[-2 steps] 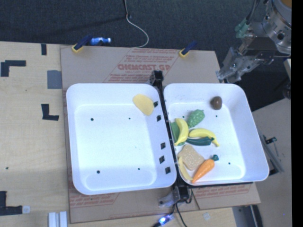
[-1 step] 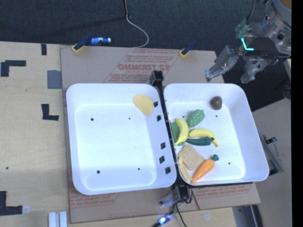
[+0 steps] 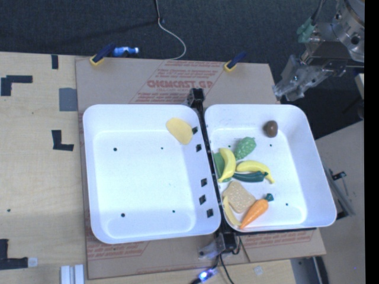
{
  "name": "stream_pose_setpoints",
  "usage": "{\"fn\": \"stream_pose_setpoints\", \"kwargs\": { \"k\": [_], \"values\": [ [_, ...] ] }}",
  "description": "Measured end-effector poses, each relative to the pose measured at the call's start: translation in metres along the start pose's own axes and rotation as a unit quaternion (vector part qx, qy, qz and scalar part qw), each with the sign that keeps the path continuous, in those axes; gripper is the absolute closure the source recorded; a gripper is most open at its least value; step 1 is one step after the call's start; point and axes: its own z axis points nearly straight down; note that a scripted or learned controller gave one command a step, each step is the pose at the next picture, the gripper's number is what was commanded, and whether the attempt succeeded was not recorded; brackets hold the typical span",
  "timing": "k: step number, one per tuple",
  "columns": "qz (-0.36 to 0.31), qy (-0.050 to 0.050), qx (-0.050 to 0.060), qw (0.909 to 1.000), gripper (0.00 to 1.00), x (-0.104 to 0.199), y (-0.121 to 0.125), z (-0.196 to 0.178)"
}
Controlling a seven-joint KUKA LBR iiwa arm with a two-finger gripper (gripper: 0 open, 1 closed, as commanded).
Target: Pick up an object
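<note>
The right bin (image 3: 296, 158) holds several toy foods: a small brown ball (image 3: 270, 128) at the back, a green leafy piece (image 3: 244, 147), a yellow pepper-like piece (image 3: 226, 162), a yellow banana on a dark green piece (image 3: 253, 170), a tan bread slice (image 3: 239, 197) and an orange carrot (image 3: 254, 212). A pale yellow lemon-like piece (image 3: 179, 130) lies in the left bin (image 3: 118, 176) near its back right corner. My gripper (image 3: 290, 84) hangs above the bench just behind the right bin's back right corner, with nothing seen between its fingers.
Both bins sit on a cardboard sheet (image 3: 177, 81) held by yellow-blue clamps (image 3: 112, 52) at the back. A black divider strip (image 3: 201, 152) joins the bins. A thin cable (image 3: 172, 34) curls over the dark backdrop. Wooden benchtop (image 3: 35, 158) lies to the left.
</note>
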Motion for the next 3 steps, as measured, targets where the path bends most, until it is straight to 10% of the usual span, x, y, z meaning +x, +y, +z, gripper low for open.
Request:
{"fn": "stream_pose_setpoints", "kwargs": {
  "k": [1, 2, 3],
  "values": [
    [0.000, 0.000, 0.001, 1.0000, 0.00, 0.000, 0.000, 0.001],
    [-0.001, 0.000, 0.000, 1.0000, 1.00, 0.000, 0.000, -0.010],
    [-0.002, 0.000, 0.008, 1.0000, 1.00, 0.072, -0.002, 0.120]
  ]
}}
